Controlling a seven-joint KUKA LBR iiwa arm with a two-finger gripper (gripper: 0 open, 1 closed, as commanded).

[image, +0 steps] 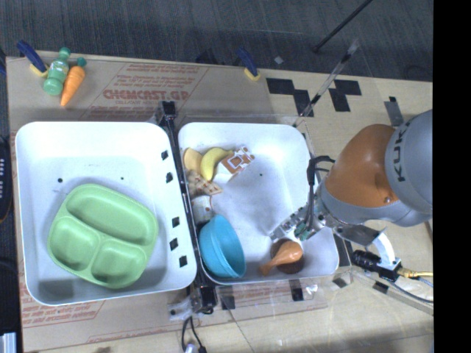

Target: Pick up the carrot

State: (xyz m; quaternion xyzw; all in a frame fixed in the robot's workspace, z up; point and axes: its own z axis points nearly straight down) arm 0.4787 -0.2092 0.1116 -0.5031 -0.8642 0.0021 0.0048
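Gripper (298,226) status: positioned low in the right bin (250,134), toward the right of the frame. I cannot tell whether it is open or closed, as my wrist hides much of it. Nothing can be seen held in it.

Layout, left to right:

1. Upper left of the frame, outside the bins: a green bottle (54,76) and a second carrot (72,84) lie side by side on the cardboard.
2. Left bin (29,153): a green divided plate (103,234) rests in its lower half.
3. Right bin, left side: a banana (211,161) lies near the top, with a small brown-and-white box (238,159) just beside it. A blue bowl (221,247), tipped on its side, sits at the lower left corner.
4. Right bin, lower right: the carrot (285,254) lies on the floor, its narrow end pointing lower left. It is just below my gripper, very close to it; I cannot tell whether they touch.
5. Right of the frame: my arm (368,179), orange band uppermost, reaches in over the bin's right wall.
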